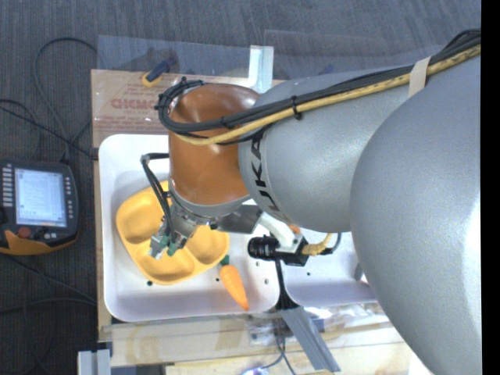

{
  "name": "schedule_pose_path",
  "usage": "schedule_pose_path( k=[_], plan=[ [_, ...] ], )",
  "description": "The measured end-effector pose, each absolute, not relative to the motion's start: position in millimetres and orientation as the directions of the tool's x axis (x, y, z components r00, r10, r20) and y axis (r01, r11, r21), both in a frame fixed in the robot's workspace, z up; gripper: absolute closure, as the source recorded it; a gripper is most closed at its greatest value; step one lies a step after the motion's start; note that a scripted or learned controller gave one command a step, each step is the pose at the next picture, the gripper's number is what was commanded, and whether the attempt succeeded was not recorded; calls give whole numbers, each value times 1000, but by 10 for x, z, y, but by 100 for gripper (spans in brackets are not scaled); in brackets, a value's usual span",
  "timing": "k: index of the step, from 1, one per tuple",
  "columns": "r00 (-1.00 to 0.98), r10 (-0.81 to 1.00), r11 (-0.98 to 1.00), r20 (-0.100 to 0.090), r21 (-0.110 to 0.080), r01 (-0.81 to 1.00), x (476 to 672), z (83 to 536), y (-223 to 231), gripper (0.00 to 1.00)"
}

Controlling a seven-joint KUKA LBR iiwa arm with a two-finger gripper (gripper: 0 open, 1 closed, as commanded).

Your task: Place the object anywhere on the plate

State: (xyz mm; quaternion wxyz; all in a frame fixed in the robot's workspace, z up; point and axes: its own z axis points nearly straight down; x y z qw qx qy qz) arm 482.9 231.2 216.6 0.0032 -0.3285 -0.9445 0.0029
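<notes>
A yellow plate point(139, 219) with several sections lies in the left white bin point(113, 170). My gripper point(166, 245) hangs low over the middle of the plate, below the arm's orange band point(207, 151). Something small and teal shows at its tip, too small to identify. An orange toy carrot point(233, 286) lies on the bin floor just off the plate's lower right edge, apart from the gripper. The arm hides the plate's upper right part.
The right bin point(328, 287) is mostly covered by the grey arm. A black cable point(156, 182) loops down beside the wrist. A teach pendant point(39, 205) lies on the floor left of the bench. Cardboard point(129, 100) sits behind the bins.
</notes>
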Motion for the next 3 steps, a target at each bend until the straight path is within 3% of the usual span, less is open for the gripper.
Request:
schedule_pose_path(
  k=[1, 2, 3],
  plan=[
    [-874, 486, 874, -1, -2, 486, 4840, 2164, 2095, 100],
    [-874, 486, 874, 0, -2, 486, 4839, 2164, 2097, 0],
    [-669, 744, 669, -2, -1, 744, 5628, 2456, 2324, 0]
  ],
)
